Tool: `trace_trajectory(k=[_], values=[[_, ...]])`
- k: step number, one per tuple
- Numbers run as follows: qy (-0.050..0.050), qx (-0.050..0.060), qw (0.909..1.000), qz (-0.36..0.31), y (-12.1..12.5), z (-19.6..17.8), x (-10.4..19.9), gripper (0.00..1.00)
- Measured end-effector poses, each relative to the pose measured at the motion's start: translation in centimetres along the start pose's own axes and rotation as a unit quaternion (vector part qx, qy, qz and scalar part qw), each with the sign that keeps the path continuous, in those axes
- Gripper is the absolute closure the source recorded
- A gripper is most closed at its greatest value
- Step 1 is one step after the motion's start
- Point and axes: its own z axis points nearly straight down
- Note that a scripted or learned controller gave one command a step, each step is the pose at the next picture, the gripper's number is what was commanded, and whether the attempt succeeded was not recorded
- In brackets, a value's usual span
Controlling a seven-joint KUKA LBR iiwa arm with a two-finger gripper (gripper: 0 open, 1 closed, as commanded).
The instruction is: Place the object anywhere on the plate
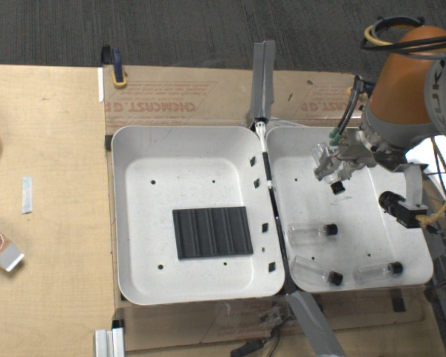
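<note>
Vials lie in the right bin: one (311, 234) just below the gripper (334, 175), two more (316, 271) (373, 273) further below it, all well apart from the plate (212, 232) off to its left. They look light, rigid, smooth and prone to roll; take one across the clear barrel, near the black cap. Whether the gripper is parted or closed cannot be told.
</note>
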Motion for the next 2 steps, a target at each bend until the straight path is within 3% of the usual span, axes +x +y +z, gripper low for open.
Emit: trace_trajectory(k=[1,2], values=[[0.0,0.0,0.9987,0.051,-0.4,-8.0,11.9,1.0],[-0.001,0.001,1.0,-0.005,-5.3,-8.3,16.6,1.0]])
